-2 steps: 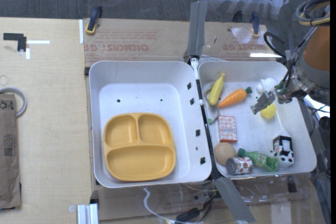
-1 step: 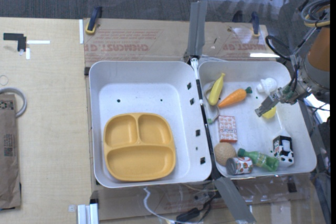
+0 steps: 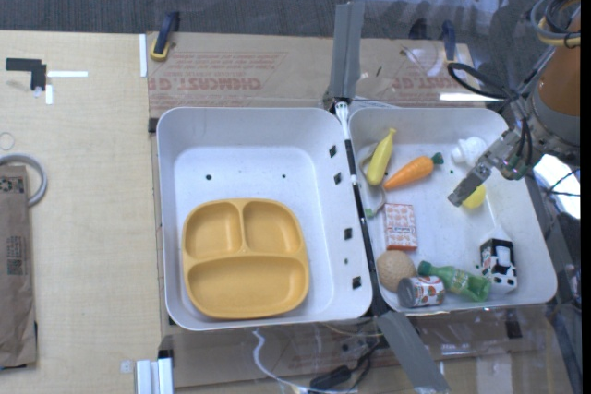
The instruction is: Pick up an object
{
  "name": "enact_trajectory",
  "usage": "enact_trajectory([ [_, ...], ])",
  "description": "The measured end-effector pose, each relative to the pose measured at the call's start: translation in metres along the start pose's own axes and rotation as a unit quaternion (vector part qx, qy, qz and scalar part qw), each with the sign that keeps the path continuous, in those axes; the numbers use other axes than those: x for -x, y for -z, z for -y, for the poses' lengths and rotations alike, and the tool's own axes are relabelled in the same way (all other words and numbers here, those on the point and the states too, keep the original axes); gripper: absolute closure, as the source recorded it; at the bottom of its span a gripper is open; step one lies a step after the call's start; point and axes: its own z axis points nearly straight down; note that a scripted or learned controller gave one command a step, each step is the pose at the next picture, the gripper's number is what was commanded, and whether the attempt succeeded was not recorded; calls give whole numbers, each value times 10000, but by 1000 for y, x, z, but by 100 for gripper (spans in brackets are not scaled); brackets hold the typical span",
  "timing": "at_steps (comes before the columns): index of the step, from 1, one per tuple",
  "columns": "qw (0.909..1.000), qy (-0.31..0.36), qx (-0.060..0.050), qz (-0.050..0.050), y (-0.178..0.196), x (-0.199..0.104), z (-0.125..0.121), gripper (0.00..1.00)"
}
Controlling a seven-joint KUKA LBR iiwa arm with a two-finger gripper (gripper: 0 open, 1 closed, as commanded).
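Lemon [image 3: 476,196] is what your gripper [image 3: 464,192] sits over: a small, smooth yellow piece lying on the floor of the right bin [image 3: 517,143], near that bin's right wall and mostly covered by the fingers. You cannot tell from this slant how far the fingers are parted, or whether they have the lemon between them.

Around it you see a curved yellow banana [image 3: 379,156] and a tapered orange carrot [image 3: 411,172] with a green top, nearly touching at the bin's left side. Below them lies a flat printed box [image 3: 400,225], then a rough tan ball [image 3: 395,269], a red-labelled can [image 3: 421,292] on its side, a glossy green bottle [image 3: 457,280] lying flat, and a black-and-white cow [image 3: 500,262] in the lower right corner. A white crumpled lump [image 3: 469,149] sits just above the gripper.

Your arm [image 3: 559,92] comes in from the right, orange band high, the grey wrist angled down and leftward into the bin.

In the left bin [image 3: 175,198] rests a matte yellow plate [image 3: 246,256] with three compartments and rounded corners.
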Motion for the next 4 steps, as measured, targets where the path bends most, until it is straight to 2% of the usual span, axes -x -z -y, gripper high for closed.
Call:
enact_trajectory([
  [1, 9982, 606, 1, 1, -2, 20, -44, 0],
  [2, 9858, 1680, 0, -9, -12, -4, -4, 0],
  [3, 9798, 1999, 5, 4, 1, 33, -16, 0],
  [4, 9521, 3059, 9, 9, 2, 37, -54, 0],
])
